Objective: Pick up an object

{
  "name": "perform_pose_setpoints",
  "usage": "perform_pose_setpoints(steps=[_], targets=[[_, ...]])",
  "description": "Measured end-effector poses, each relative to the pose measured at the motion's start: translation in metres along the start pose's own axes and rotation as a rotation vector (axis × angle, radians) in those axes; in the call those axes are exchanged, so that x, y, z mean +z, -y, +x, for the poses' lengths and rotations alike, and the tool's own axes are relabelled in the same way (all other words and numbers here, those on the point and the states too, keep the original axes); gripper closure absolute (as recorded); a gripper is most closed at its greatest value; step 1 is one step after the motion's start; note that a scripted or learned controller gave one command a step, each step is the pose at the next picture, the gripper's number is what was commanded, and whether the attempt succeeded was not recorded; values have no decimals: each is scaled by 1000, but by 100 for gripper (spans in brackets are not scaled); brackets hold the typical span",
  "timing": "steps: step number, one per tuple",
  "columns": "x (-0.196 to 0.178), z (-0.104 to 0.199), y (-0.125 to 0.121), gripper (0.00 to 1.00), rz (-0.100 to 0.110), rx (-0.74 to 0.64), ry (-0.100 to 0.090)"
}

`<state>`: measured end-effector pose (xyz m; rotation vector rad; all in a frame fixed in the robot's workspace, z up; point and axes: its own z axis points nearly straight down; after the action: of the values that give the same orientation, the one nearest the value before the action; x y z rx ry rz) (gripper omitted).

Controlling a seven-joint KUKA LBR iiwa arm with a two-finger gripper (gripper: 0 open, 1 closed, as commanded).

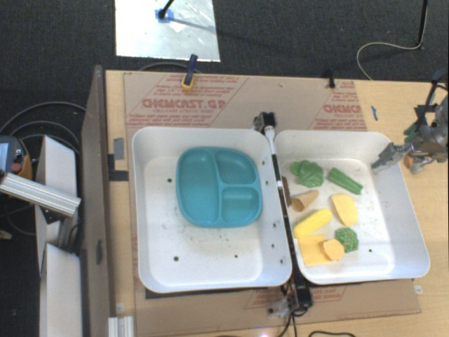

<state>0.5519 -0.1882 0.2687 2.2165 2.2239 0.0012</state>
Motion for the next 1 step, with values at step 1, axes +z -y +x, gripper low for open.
perform_pose_setpoints(steps=[1], targets=[[136,41,16,0,14,-3,-6]])
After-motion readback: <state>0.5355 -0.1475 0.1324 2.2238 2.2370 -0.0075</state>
